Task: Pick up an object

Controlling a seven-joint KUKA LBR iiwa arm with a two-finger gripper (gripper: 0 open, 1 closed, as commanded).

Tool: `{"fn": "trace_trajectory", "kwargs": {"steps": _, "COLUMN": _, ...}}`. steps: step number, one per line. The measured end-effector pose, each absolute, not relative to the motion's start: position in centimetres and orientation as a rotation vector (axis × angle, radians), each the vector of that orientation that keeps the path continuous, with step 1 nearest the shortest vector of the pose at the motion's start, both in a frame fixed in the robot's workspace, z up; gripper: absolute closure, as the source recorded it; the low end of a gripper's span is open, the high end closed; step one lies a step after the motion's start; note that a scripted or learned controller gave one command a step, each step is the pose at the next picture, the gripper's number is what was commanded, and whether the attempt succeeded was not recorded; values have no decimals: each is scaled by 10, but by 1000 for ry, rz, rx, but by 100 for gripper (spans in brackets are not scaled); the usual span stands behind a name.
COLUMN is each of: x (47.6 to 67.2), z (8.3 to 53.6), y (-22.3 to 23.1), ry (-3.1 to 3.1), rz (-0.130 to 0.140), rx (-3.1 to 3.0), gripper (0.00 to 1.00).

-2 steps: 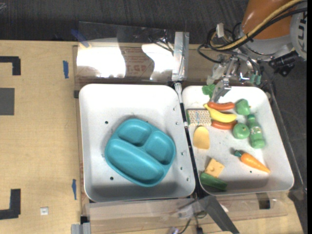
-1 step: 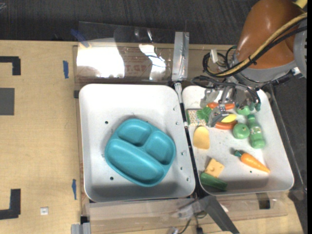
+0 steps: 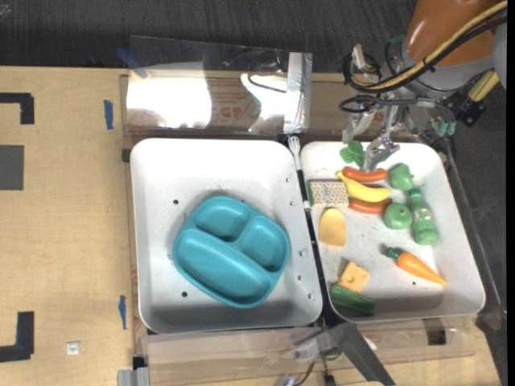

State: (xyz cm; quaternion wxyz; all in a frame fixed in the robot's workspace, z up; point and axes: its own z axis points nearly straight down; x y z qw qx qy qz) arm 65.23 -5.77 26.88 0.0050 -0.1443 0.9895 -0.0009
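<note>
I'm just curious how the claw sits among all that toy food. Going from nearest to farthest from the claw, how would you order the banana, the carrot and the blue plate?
From the gripper, in the camera view:
1. Banana, just below it near the top of the right bin.
2. Carrot, lower right in the same bin.
3. Blue plate, over in the left bin.

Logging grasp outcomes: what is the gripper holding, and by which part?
Nothing visibly: the gripper hangs over the banana in the right bin, with no object between its fingers.
</note>
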Motion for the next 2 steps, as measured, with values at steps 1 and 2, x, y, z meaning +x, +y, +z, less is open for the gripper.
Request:
{"fn": "trace_trajectory", "kwargs": {"steps": 1, "x": 668, "z": 227, "y": -93, "ry": 3050, "rz": 0, "rx": -733, "gripper": 100}}
{"fn": "trace_trajectory", "kwargs": {"steps": 2, "x": 660, "z": 278, "y": -180, "ry": 2966, "rz": -9, "rx": -997, "gripper": 100}}
